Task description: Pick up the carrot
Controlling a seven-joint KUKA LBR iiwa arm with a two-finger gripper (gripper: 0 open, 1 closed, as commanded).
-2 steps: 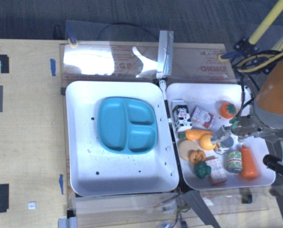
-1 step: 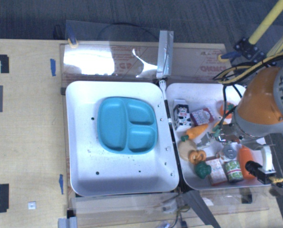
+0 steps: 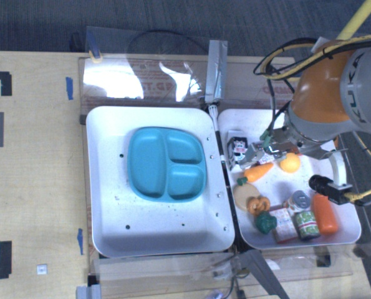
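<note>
Over the right bin [image 3: 350,229]: gripper [image 3: 264,152] low, just beside the carrot [image 3: 258,172], perhaps touching its upper end; finger opening and grasp cannot be told

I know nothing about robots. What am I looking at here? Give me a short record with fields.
arm: grey with orange band, reaching into the right bin
end effector: low over the bin's upper part, just above the carrot
carrot: orange, lying tilted near the bin's left side
near the carrot: yellow fruit to its right, tan round piece below it
left bin: holds a blue divided plate
carrot lifted: not visibly
</note>
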